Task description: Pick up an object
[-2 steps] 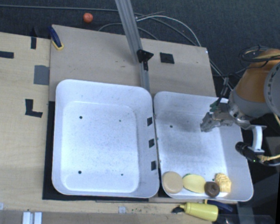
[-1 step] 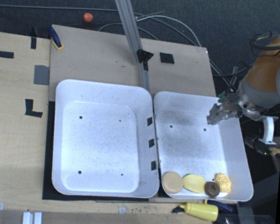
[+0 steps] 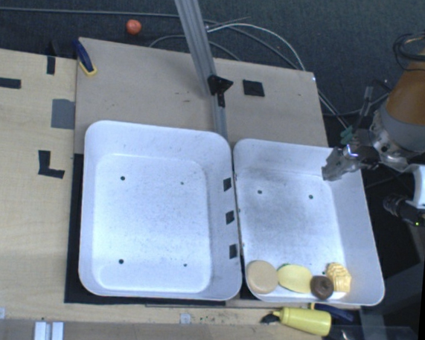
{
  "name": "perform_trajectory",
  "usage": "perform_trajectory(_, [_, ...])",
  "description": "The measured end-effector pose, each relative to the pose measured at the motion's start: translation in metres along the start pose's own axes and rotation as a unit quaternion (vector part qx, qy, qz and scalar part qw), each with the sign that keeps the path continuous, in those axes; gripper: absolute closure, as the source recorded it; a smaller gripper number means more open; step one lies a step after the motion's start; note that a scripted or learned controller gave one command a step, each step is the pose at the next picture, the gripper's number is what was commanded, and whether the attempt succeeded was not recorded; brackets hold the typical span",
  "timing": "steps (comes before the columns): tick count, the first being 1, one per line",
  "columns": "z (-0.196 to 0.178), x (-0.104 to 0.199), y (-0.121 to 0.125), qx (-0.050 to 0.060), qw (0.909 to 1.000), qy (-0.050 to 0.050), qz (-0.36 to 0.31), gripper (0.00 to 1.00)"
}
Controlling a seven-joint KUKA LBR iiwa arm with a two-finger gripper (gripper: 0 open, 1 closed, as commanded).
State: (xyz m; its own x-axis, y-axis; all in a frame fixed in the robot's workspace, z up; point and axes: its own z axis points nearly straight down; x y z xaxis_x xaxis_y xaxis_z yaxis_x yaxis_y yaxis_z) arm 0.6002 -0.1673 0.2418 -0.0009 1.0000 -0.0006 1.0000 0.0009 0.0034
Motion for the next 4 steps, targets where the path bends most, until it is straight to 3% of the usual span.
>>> perform_trajectory(1, [-0.04,0.0,0.001,0.0,1.0,0.0,0.0,1.0])
perform_trajectory(4, [-0.007,0.156,0.001,0.002,1.0,0.001,-0.002,1.0])
